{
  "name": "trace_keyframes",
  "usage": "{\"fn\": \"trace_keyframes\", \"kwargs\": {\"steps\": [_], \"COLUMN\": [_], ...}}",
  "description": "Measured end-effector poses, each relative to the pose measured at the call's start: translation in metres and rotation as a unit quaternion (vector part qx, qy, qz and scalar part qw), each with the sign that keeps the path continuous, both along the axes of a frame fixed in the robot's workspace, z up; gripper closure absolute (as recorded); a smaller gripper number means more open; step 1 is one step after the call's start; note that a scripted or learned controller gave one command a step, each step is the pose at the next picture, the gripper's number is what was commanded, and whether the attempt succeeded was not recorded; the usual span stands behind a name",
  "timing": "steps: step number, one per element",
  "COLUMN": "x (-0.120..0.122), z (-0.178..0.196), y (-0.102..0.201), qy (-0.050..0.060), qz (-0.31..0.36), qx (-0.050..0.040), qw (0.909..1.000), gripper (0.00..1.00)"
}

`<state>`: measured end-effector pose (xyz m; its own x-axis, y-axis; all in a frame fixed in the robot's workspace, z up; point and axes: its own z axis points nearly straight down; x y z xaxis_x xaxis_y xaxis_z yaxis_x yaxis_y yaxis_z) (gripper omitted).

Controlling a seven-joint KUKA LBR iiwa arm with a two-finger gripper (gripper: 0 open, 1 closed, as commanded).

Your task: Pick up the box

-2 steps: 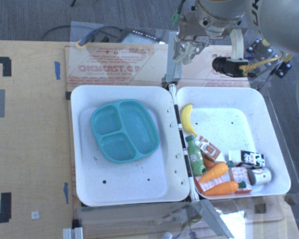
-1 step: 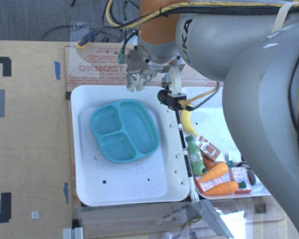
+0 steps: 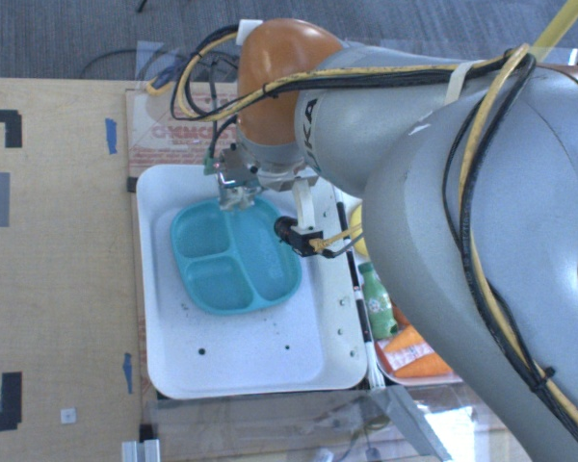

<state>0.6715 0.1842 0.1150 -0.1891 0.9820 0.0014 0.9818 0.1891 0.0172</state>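
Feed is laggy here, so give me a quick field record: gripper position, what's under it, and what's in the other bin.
gripper: over far edge of blue divided tray
fingers: state unclear
left bin: holds the tray
right bin: mostly hidden by arm; green bottle and orange packet visible
box: not identifiable

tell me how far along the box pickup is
Nothing looks done yet. The gripper is down in the left bin, at the rim of a blue divided tray, with no box between its fingers. An orange packet lies in the right bin. The pickup remains.
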Motion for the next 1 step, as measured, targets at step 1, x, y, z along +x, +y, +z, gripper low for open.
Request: {"fn": "trace_keyframes", "kwargs": {"steps": [1], "x": [-0.0360], "z": [-0.0050], "y": [0.0006], "qy": [-0.022], "qz": [-0.063], "qx": [0.0068], "qw": [0.9978], "gripper": [1.00]}}
